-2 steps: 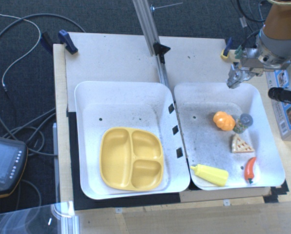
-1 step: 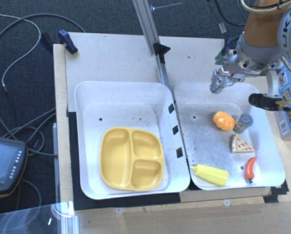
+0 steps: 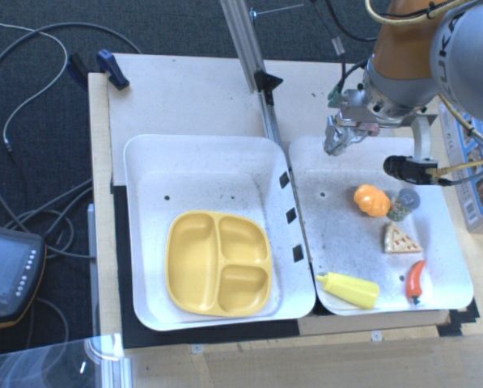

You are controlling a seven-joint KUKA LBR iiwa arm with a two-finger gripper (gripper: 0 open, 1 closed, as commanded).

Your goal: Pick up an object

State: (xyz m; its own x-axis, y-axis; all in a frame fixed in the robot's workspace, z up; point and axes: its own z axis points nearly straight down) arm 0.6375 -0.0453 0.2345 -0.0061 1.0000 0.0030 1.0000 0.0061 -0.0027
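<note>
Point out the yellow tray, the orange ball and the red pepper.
yellow tray (image 3: 218,263): camera view, on its central divider.
orange ball (image 3: 372,200): camera view, middle of its top.
red pepper (image 3: 416,279): camera view, middle of its red body.

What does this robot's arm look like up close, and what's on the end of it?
The arm is thick, rounded and grey, with a glossy orange band above the wrist. Black and yellowish cables loop around that band. At the tip sits a small metallic gripper, silver-grey, with thin wires running to it.
</note>
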